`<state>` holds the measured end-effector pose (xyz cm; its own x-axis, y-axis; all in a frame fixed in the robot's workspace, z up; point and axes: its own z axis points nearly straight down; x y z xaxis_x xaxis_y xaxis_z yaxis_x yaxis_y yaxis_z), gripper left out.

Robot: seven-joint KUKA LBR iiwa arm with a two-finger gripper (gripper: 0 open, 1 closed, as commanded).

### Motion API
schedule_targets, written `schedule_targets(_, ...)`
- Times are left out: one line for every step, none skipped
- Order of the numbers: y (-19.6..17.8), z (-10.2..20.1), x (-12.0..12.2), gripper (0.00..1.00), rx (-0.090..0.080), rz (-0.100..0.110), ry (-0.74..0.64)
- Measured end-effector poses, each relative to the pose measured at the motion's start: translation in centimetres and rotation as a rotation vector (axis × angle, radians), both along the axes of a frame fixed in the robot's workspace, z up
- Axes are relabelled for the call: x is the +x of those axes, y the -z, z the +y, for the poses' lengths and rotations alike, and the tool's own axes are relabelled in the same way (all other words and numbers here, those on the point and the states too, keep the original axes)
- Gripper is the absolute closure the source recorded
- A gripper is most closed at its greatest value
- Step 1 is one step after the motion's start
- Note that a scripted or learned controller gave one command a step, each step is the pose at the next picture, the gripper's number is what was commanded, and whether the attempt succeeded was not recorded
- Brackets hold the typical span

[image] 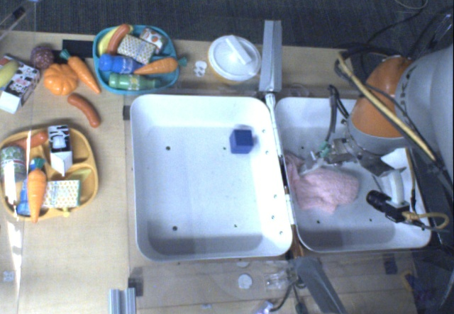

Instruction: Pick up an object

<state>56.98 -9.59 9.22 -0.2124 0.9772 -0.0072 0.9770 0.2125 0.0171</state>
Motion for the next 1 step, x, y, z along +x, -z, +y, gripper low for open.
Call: schedule_targets(-0.01, -7.11, -5.97, 0.00, -0.004, -0.001, -0.131)
